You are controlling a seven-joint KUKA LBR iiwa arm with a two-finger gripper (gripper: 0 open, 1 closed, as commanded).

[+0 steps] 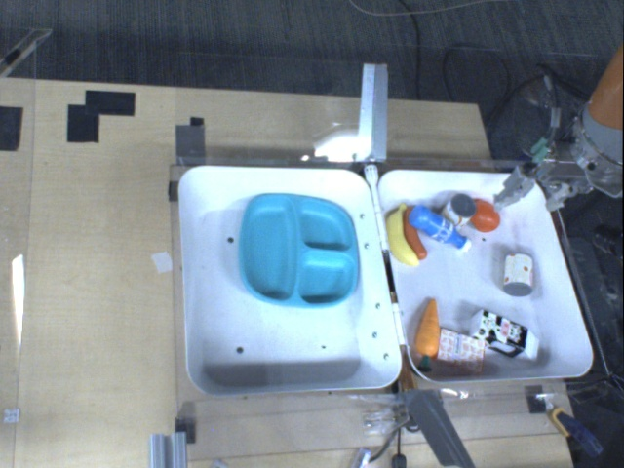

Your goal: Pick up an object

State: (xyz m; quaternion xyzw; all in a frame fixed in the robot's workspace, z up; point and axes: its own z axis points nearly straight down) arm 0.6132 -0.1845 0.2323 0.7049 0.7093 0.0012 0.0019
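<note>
My gripper [534,189] hangs over the far right corner of the right bin [556,291]. Its two fingers stand apart, open, with nothing between them. Just left of it lie an orange-red ball [485,218] and a grey round piece [458,206]. A blue bottle [436,227] rests beside a yellow banana [397,232] near the bin's left wall. A white cylinder [518,272] sits mid-right. Along the near edge are a carrot [426,328], a reddish packet [460,350] and a black-and-white box [504,333].
The left bin [210,291] holds a blue divided plate [297,247]. A metal post [373,105] rises at the far end of the wall between the bins. Cables and dark gear sit off the bench to the right.
</note>
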